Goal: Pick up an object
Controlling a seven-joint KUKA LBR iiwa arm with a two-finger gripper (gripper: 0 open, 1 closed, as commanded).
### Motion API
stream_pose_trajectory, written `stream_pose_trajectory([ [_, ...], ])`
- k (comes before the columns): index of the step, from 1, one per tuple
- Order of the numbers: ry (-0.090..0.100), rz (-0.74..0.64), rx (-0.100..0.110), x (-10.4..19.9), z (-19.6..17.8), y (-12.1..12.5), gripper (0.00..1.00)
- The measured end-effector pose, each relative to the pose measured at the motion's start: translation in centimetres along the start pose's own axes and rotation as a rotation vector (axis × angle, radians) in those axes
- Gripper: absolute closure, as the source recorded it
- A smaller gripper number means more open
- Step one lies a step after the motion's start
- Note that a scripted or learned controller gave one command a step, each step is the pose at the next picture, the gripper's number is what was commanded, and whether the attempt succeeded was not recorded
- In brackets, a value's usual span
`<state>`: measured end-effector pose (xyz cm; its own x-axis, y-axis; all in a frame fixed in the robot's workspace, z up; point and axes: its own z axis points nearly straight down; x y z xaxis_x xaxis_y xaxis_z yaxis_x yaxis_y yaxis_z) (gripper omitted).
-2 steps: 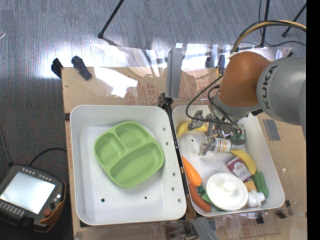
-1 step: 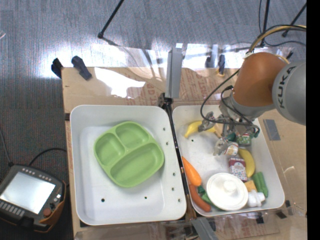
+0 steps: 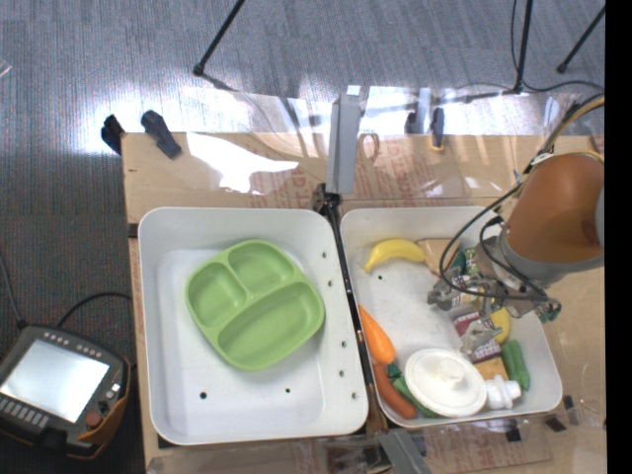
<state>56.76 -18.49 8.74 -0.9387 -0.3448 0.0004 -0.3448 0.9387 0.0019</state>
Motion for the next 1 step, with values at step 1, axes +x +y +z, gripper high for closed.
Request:
stream_pose_trajectory([
  [1, -0.002, 0.074, 0.001, 5.91, -0.05, -0.68, 0.0],
])
